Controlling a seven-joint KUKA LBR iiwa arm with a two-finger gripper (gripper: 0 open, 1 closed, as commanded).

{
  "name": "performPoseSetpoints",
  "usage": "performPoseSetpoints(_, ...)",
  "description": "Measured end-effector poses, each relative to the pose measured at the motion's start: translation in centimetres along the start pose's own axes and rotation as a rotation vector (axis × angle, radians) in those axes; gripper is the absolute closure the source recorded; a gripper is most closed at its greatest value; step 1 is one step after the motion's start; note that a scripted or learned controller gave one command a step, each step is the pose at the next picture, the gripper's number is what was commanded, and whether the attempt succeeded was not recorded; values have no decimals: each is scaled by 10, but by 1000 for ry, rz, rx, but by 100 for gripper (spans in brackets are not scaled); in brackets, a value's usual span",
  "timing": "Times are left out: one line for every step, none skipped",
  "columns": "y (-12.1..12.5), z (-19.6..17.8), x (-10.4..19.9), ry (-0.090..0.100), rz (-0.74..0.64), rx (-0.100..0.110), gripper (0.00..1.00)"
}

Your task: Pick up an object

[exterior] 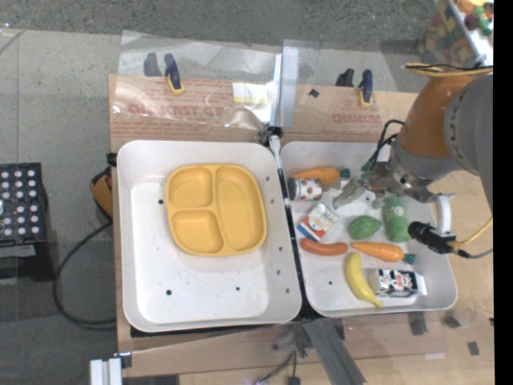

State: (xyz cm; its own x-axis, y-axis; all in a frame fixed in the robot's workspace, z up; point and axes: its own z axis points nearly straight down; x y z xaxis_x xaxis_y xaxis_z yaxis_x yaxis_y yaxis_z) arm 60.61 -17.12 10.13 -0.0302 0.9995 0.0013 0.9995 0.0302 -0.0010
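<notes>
The worktop (200, 107) carried two shallow white bins side by side. The left bin (144, 271) held a yellow divided plate (216, 208) with three compartments, lying toward its far half. The right bin (321, 291) held a scatter of toy foods. The grey arm (457, 131), with its orange band, reached in from the right and hung over the right side of that bin. Its hand (370, 184) sat low over the far middle of the right bin, just far of the green things; whether it was open or closed could not be told, and nothing showed between its parts.

In the right bin, a carrot (317, 175) lay at the far left, with a small can (309, 189) touching its near side. A second carrot (378, 252) lay right of centre, just near a green leafy piece (365, 228) and a green pickle-like piece (396, 220). A banana (358, 280) lay toward the near edge, beside a small black-and-white carton (397, 282) on its right. A red sausage (324, 248) lay left of the second carrot, and a small white packet (319, 220) lay just far of it

Two clamps (171, 72) gripped the clear sheeting at the far side of the worktop
</notes>
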Motion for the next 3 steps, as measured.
performPoseSetpoints(-75,8,36,-2,-35,-1,0)
performPoseSetpoints(-74,-3,34,-3,-32,-5,100)
performPoseSetpoints(-92,-105,132,-1,-96,1,100)
